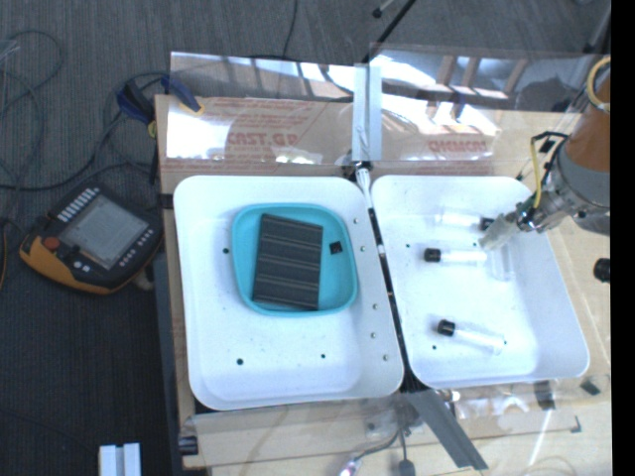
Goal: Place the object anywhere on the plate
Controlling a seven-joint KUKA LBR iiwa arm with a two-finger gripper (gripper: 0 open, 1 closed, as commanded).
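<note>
A teal plate lies in the left bin. On it rests a dark ribbed rectangular block, lying flat a little left of the plate's centre. A small black cube sits at the plate's right side. My gripper hangs over the upper right part of the right bin, far from the plate. It is close to a clear tube with a black cap, and I see nothing held in it.
Two more clear black-capped tubes lie in the right bin, one at the top and one near the front. A clear wall stands behind both bins. A teach pendant lies on the floor at left.
</note>
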